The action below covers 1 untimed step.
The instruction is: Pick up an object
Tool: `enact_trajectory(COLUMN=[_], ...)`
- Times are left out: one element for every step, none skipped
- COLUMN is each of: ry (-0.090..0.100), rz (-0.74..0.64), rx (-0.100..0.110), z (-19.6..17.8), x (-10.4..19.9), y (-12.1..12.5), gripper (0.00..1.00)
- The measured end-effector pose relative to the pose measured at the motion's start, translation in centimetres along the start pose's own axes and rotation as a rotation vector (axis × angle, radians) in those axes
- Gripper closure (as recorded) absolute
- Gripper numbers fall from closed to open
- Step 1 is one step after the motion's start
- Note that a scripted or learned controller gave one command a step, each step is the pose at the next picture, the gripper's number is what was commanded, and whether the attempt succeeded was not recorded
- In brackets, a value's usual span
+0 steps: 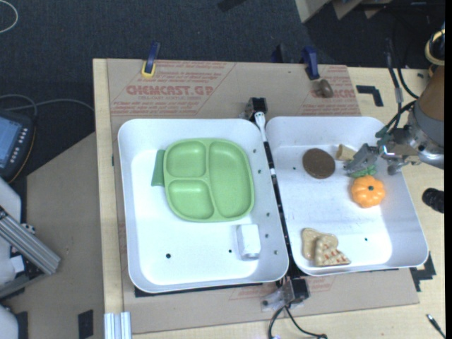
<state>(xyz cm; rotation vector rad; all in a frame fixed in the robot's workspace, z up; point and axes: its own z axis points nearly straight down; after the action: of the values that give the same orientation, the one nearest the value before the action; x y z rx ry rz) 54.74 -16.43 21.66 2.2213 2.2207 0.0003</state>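
The end effector (365, 162) sits low in the right bin (402, 249), at roughly 2 o'clock from that bin's centre, with its dark fingers spread apart and nothing between them. The nearest candidate is the orange pumpkin (368, 191), just beside the fingers at their 6 o'clock; the brown disc (318, 164) lies at their 9 o'clock and a small tan piece (345, 151) lies between disc and fingers. Probable fault: the fingers are offset from the pumpkin, so closing here likely grips air or clips its stem. The rounded body may also roll away if one finger touches first. Crowding with the tan piece risks an unintended nudge. The waffle-like toy (324, 248) at 7 o'clock and the green divided plate (209, 179) in the left bin (138, 210) lie well apart
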Motion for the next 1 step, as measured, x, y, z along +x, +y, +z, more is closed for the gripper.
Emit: enact_trajectory(ry=[0.002], rz=[0.0], rx=[0.006], z=[5.84], x=[-0.62], y=[0.5], gripper=[0.0])
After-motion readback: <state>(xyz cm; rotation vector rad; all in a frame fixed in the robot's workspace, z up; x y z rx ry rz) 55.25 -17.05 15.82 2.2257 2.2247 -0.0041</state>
